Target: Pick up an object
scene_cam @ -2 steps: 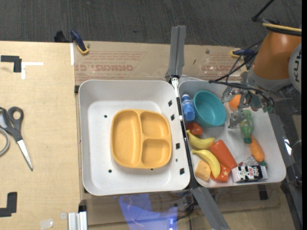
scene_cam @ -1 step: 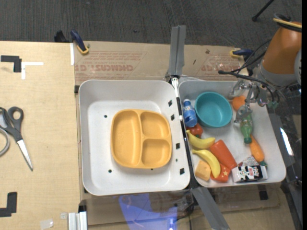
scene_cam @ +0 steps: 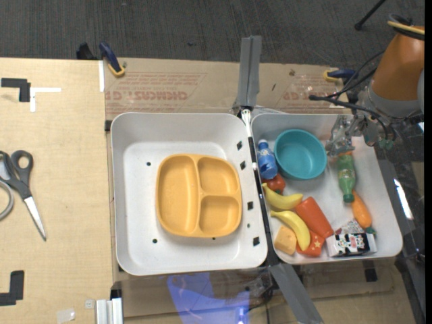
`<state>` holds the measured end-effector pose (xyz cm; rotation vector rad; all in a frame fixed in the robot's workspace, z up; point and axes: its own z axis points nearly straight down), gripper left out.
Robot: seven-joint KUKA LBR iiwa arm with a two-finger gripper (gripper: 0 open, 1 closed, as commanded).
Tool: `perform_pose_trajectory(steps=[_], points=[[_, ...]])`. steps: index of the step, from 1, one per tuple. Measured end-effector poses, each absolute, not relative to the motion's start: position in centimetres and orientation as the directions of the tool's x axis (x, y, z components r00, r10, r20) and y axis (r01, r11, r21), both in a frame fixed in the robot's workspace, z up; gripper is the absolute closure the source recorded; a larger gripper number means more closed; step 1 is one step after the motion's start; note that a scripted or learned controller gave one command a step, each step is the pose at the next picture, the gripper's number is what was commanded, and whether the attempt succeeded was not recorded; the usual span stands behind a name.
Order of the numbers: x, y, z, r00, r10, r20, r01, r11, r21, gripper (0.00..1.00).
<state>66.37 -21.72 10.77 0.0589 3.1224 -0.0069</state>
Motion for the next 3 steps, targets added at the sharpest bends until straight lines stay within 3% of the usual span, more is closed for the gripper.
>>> perform_pose_trajectory(steps=[1,2,3], points=[[60.1,-16.4,9.2,-0.997,-0.079,-0.002,-0.079,0.997,0.0,1.0],[63.3,-10.1,9.3,-0.996,-0.093,-0.005,-0.093,0.996,0.0,1.0],[66.0,-5.4,25.9,-0.991,-0.131,-0.008,-0.131,0.991,-0.001,1.0]])
